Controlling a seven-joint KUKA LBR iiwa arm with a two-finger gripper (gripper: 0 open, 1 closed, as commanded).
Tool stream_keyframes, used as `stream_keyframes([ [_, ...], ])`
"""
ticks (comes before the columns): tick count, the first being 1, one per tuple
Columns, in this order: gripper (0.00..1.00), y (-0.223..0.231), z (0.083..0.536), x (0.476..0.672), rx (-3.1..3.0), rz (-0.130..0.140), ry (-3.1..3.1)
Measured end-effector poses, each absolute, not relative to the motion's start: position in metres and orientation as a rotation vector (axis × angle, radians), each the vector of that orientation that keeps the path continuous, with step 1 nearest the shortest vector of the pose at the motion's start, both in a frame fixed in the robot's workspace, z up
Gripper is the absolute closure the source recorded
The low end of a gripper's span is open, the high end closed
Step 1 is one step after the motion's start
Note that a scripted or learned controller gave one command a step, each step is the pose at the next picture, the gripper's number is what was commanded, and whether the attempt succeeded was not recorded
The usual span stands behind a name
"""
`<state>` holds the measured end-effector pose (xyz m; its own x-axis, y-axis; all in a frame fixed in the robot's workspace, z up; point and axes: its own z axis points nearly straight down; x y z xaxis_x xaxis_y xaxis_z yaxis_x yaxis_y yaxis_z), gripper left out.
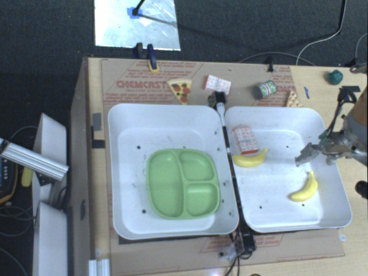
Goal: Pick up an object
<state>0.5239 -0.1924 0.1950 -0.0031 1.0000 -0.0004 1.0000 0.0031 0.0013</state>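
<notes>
Hovering over the right bin (322, 119), the jaws (313, 153) stand at its right side, spread open and holding nothing. One banana (305, 190) lies just near of them; another banana (250, 159) rests beside a red-and-white box (245, 140) at the bin's left.

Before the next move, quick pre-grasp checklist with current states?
1. Targets in reach: two bananas in the right bin, one near the divider, one below the gripper. Ok.
2. Gripper over the right bin, above the lower banana. Ok.
3. Nothing held: no object seen at the gripper. Ok.
4. Jaws open or shut: cannot tell.
5. Clutter: small box touches the upper banana; lower banana lies apart. Ok for the lower one.
6. Green plate sits in the left bin, away from the arm. Ok.
</notes>
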Motion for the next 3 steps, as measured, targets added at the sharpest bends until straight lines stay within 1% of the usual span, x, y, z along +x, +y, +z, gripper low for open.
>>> stream_keyframes([
  [1,0.00,-0.114,0.175,0.556,2.216,0.003,2.227],
  [2,0.00,-0.191,0.100,0.530,2.221,-0.003,2.222],
  [3,0.00,-0.116,0.160,0.561,2.215,0.005,2.225],
])
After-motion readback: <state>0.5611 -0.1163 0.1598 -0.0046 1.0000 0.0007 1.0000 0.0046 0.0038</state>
